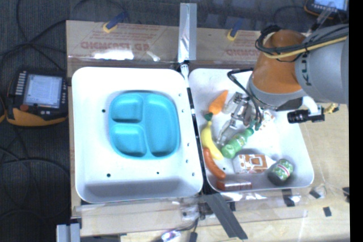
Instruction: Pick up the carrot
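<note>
The carrot (218, 102) is a small orange piece with a green end, lying in the right bin (295, 141) near its left wall. My gripper (233, 117) hangs just right of and below the carrot, its metal fingers (238, 107) pointing down-left over a green bottle (237, 143). Nothing shows between the fingers, and the carrot lies apart from them.
The right bin also holds a yellow banana (208, 140), a reddish sausage (214, 166), a small printed box (251, 162) and a dark green can (281, 171). The left bin (91, 178) holds a blue divided tray (142, 123). A metal divider (188, 31) stands behind the bins.
</note>
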### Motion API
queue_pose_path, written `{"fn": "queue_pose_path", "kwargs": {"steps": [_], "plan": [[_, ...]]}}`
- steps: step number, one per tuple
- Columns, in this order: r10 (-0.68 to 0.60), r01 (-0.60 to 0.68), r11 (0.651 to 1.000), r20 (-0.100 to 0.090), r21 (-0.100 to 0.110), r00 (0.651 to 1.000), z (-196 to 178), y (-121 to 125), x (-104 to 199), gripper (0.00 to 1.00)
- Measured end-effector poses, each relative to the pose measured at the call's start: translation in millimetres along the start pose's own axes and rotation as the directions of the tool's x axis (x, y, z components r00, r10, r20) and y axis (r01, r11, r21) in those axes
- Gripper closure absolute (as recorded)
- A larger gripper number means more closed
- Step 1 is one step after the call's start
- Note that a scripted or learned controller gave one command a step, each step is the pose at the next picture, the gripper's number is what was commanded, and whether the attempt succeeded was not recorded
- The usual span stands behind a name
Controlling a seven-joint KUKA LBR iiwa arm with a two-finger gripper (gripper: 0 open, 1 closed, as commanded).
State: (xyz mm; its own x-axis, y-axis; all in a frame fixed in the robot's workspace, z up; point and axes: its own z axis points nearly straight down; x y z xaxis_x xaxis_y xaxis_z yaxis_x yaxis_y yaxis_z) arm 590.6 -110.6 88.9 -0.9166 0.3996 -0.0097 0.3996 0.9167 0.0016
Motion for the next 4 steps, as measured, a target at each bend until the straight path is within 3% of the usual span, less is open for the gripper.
{"fn": "queue_pose_path", "kwargs": {"steps": [1,2,3,4], "plan": [[-0.197,0.197,0.98,-0.009,0.0,0.98,-70,-43,-26,0.0],[-0.345,0.345,0.938,-0.008,-0.003,0.938,-27,15,-46,0.0],[-0.555,0.555,0.832,-0.004,0.0,0.832,1,39,-63,0.0],[-0.649,0.649,0.761,-0.006,-0.004,0.761,-43,-5,-89,0.0]]}}
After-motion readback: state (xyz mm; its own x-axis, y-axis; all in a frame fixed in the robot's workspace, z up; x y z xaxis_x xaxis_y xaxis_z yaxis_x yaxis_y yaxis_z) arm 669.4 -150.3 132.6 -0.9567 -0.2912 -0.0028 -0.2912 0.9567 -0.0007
